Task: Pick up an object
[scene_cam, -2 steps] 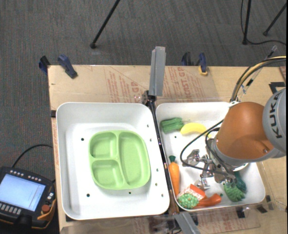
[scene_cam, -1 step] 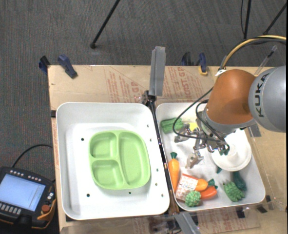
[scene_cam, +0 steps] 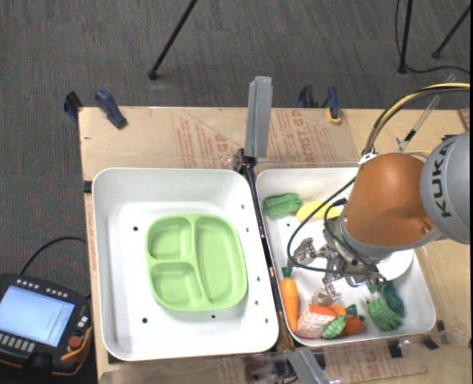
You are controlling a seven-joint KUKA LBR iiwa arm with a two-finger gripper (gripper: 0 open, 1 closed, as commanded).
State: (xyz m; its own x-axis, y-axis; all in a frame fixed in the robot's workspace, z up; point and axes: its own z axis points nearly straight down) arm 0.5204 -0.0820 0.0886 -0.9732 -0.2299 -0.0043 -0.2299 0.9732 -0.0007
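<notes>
Tabletop: you see a brown board with two white bins side by side on it.
Left bin: it has a light green plate with three parts in the middle.
Right bin: this one has the toy food in it. The arm reaches into it from your right.
Arm: its big orange band sits over the middle of the right bin and hides some things under it.
Tool: it hangs low in the right bin, just above the pile at the front. You cannot tell how wide it is or if it has hold of anything.
Carrot: it lies by the left wall, near the tool.
Green veggie: back left corner.
Yellow thing: just beside the green veggie, partly hidden under the arm.
Front pile: orange, white and green bits close together.
Dark green toy: front right.
</notes>
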